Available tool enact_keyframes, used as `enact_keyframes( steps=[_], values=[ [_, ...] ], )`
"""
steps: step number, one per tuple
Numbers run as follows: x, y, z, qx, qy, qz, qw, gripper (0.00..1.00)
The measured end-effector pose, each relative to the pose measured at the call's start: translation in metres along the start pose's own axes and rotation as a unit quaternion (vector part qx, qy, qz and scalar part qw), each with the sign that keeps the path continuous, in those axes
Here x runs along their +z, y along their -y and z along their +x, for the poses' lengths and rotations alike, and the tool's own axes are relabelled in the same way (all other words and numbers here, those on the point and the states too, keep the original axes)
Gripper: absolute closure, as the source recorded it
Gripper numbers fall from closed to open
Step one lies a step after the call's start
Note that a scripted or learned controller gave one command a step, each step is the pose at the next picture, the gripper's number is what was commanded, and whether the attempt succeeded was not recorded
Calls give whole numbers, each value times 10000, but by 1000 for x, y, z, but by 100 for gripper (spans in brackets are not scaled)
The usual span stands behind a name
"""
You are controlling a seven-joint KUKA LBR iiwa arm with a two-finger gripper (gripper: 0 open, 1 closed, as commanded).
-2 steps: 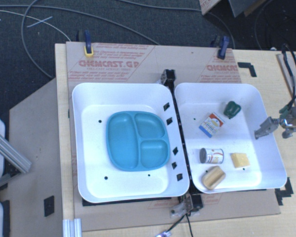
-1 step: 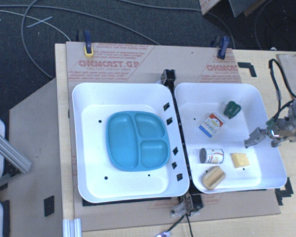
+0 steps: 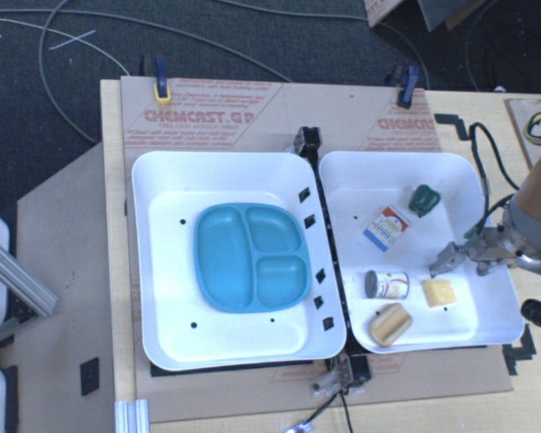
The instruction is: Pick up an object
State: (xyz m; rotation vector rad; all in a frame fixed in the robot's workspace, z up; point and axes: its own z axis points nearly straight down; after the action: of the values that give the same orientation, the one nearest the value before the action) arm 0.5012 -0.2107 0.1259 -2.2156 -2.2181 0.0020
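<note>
Sitting on the counter [image 3: 225, 377] were two white bins, clamped in place side by side so neither could slide under the arm. The left bin [image 3: 162, 242] carried a blue tray [image 3: 252, 256] with three compartments, lying flat near its middle, well apart from everything the task might concern. The right bin [image 3: 361, 174] held the loose pieces, spread out with gaps between them, which seemed to leave each one room for a grasp. Leftmost of these was a small can [image 3: 387, 285] on its side, and just below it a tan roll [image 3: 389, 323] lay tilted near the bin's front wall. Above the can rested a small carton [image 3: 386, 227], white with blue and red, at a slant. Farther right and higher, a dark green lump [image 3: 424, 199] sat near the back. A yellow block [image 3: 440, 292] lay to the right of the can, just below the pincer [image 3: 453, 259].

The arm [image 3: 532, 233] reached in over the right wall, low above the bin floor. Its pincer pointed left, with nothing visible between its fingers; whether they were spread or closed could not be told at that size. Judging by position, the yellow block was the nearest candidate for pickup, so the grasp looked not yet made.
</note>
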Motion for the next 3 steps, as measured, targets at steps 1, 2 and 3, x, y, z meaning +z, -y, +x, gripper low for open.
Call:
enact_keyframes(
  steps=[1,2,3],
  values=[
    [43,0,1,6,3,-7,10000,0],
    [30,-1,0,6,10,-29,10000,100],
    [-13,-3,3,0,24,-43,10000,100]
  ],
)
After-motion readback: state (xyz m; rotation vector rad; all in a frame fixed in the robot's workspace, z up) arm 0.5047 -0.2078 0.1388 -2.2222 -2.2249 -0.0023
